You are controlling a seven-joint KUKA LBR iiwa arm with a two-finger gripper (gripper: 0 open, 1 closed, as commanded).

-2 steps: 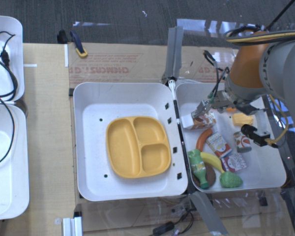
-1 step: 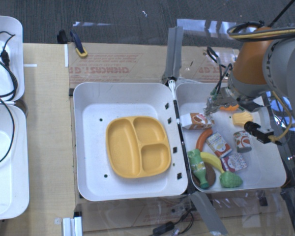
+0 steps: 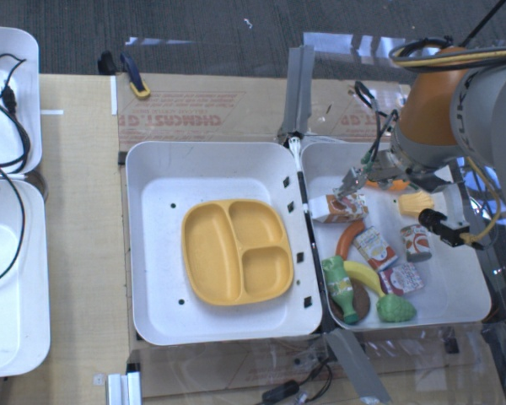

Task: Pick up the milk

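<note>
The arm [image 3: 455, 99] is reaching in from the right over the right bin [image 3: 457, 287], its orange band sitting above the far corner. The gripper [image 3: 352, 186] is hanging low near that bin's left wall, right at the milk [image 3: 327, 208]. From where I am standing I cannot tell whether it is spread or pressed together, nor whether it is touching the carton or only hovering over its right end.

The milk is lying on its side in the right bin's upper left part, close against the wall that divides the two bins. Just below it a sausage [image 3: 348, 238] is lying at a slant, and beside that a small box [image 3: 374, 247]. A banana [image 3: 363, 274] is resting nearer the front, with a green bottle [image 3: 337, 289] to its left and a leafy green [image 3: 395, 309] at the front edge. A red packet [image 3: 403, 278] is lying between the banana and a can [image 3: 416, 243], and a cheese wedge [image 3: 416, 202] is sitting under the wrist.

In the left bin [image 3: 143, 226] a yellow divided plate [image 3: 236, 251] is lying flat in the middle.
</note>
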